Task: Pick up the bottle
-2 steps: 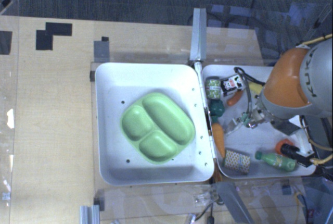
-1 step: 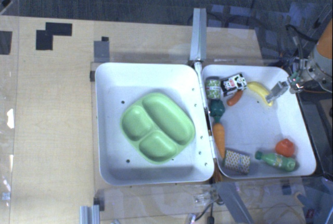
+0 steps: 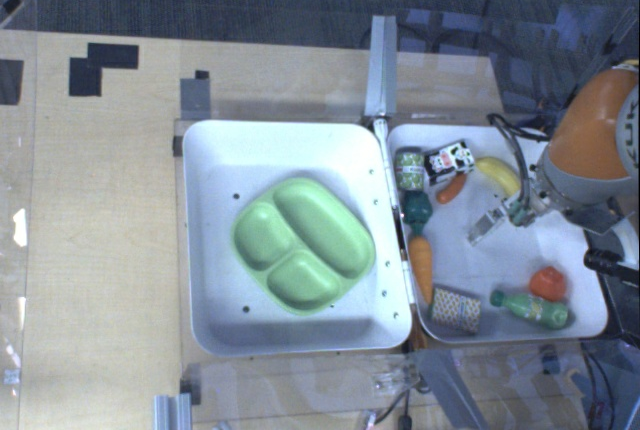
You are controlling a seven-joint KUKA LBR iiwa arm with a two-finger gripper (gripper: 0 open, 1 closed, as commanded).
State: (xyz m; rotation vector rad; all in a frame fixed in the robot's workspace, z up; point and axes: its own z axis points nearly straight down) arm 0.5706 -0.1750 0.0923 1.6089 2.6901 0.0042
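Camera view: bottle point(image 3: 530, 308) lies on its side near the front edge of the right bin point(image 3: 570, 248), green body, cap end pointing left. A tomato point(image 3: 547, 282) sits just behind it, close enough that we can't tell if they touch. A patterned block point(image 3: 455, 310) is near the cap end, apart from it.

Our gripper point(image 3: 492, 223) hangs over the bare middle of the bin, well behind the bottle. Fingers look spread a little with nothing between them, though they are small in frame and we wouldn't swear to the gap.

The rest sits along the bin's left and back: carrot point(image 3: 421, 268), can point(image 3: 409, 169), banana point(image 3: 498, 174), a cow-print carton point(image 3: 449, 159). Left bin point(image 3: 210, 218) holds a green plate point(image 3: 303, 245).

Risks as we judge them:
- Bottle is round and lying down. A grasp along its axis will likely roll or squirt it out; we'd want the jaws across the body.
- Tomato crowds the back side. A finger coming down there could land on it, or shove it into the bottle.
- Bottle is close to the front wall, so the front finger has little room and may clip the rim.
- The label looks glossy; a light pinch could slip on lift.
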